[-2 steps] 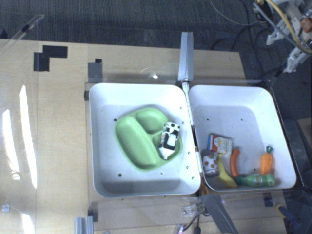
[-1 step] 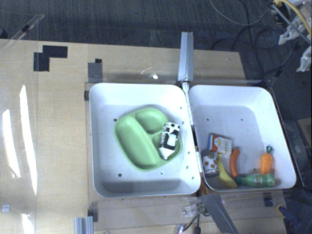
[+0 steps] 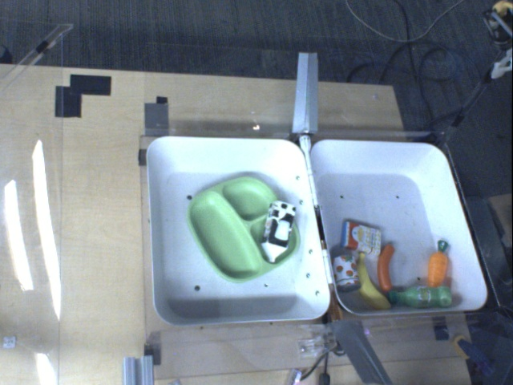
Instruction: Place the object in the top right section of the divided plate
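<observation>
Starting with the gripper, whether it is open or closed, or has hold of anything, cannot be told.

The object is a small toy patterned in black and white patches. It lies on the green divided plate, in the small section on the plate's right side, with its lower end resting over the plate's rim. The plate is smooth, glossy plastic with rounded edges and three hollows: a long one on its left, a shorter one at its top, and the small one under the toy. It sits near the middle of the left bin, a shallow white tray with rounded corners.

To the right of the plate, past a thin metal divider, is the right bin. Well apart from the plate, clustered in that bin's lower part, are a small printed box, a round tin, a yellow banana, a red sausage, an orange carrot and a green bottle lying on its side. Above the plate a grey metal post stands on the pale wooden bench.
</observation>
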### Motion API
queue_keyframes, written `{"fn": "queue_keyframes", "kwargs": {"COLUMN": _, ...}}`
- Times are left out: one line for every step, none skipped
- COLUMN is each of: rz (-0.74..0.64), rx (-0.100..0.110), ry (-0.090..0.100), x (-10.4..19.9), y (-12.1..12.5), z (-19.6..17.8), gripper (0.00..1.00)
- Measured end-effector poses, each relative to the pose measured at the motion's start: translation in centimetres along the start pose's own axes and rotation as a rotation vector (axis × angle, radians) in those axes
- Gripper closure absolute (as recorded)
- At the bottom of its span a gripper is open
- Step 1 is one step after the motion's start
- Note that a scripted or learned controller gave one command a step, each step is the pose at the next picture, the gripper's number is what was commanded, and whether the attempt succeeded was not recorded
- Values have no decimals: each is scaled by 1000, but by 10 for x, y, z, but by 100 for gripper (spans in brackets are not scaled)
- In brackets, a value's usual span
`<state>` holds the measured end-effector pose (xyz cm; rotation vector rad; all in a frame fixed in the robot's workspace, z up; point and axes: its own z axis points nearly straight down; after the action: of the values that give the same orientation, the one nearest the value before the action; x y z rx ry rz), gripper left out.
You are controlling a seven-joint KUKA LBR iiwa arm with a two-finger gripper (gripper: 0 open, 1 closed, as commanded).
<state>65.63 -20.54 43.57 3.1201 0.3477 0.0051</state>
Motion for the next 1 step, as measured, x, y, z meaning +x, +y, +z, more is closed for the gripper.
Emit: {"fn": "queue_keyframes", "kwargs": {"rz": -2, "rx": 0, "ry": 1, "x": 8, "y": 0, "z": -1, "gripper": 0}}
